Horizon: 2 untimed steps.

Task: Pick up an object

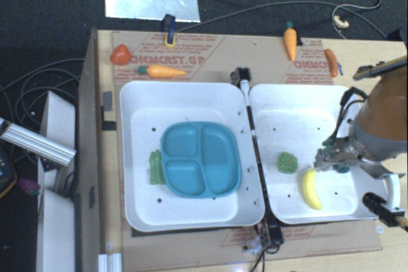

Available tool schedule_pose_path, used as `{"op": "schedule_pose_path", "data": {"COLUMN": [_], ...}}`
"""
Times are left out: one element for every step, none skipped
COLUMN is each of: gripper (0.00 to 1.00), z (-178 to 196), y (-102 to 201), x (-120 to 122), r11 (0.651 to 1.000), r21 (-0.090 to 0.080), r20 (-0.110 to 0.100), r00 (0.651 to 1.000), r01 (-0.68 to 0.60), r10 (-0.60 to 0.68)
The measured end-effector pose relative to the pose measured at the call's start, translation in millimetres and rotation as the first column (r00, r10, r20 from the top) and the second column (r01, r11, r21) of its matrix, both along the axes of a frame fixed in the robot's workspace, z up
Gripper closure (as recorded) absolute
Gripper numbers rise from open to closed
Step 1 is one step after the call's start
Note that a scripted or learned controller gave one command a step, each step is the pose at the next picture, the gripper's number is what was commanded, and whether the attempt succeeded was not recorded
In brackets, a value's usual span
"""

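Note:
In the right bin a yellow banana lies near the front, and a green broccoli-like piece sits just to its left and a little further back. My gripper hangs low over the right bin, just right of the banana's upper end and right of the green piece. The grey wrist and orange band rise from it toward the right edge. Nothing shows between the fingers.
The left bin holds a blue divided plate with a green piece beside its left rim. Toy carrots and a red toy lie on the cardboard behind the bins. A black clip sits between the bins.

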<state>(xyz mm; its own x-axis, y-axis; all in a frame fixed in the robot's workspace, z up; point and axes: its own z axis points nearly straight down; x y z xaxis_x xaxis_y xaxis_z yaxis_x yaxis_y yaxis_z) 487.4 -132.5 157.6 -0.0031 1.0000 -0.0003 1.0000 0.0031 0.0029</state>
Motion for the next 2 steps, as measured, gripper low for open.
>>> {"op": "schedule_pose_path", "data": {"gripper": [1.0, 1.0], "z": [-25.7, 12.7], "y": [-0.2, 8.4], "x": [20.0, 42.6], "r11": [1.0, 1.0], "r21": [0.0, 0.0], "r20": [-0.002, -0.001], "r00": [1.0, 1.0], "r01": [0.0, -0.001], "r10": [0.0, 0.001]}}
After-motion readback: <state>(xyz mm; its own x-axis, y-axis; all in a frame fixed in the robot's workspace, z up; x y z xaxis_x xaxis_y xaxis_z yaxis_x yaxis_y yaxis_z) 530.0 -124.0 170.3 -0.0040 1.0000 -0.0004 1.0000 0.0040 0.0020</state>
